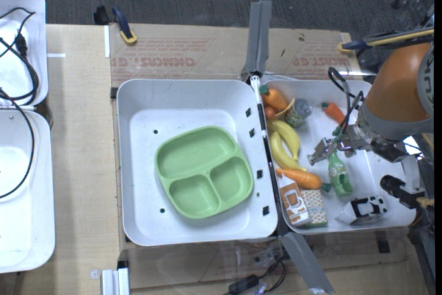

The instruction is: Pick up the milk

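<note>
Milk carton (364,209), small, black-and-white, tipped over in right bin (394,221) front corner; probably light, crushable cardboard, best pinched across flat sides. Hand (330,147) nearby above green bottle (338,175), opening unclear.

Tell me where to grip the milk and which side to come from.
Grip the milk across its flat sides, coming from above. The carton lies tipped near the right bin's front wall, so a sideways approach looks cramped. The tool hangs over the green bottle.
</note>
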`<act>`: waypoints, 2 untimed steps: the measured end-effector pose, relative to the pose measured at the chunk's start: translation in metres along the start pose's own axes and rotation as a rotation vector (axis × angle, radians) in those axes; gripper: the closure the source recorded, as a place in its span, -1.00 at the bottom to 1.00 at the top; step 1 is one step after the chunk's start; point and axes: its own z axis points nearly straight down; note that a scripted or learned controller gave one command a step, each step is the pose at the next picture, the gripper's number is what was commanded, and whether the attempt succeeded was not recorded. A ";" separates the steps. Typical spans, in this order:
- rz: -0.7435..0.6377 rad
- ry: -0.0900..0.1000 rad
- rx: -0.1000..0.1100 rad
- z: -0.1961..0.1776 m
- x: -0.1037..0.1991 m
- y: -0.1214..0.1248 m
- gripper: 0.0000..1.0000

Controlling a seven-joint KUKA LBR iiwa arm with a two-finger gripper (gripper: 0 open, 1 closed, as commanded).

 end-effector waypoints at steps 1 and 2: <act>0.126 -0.002 -0.003 -0.049 -0.067 -0.040 -1.00; 0.259 0.018 -0.003 0.027 -0.065 -0.070 -1.00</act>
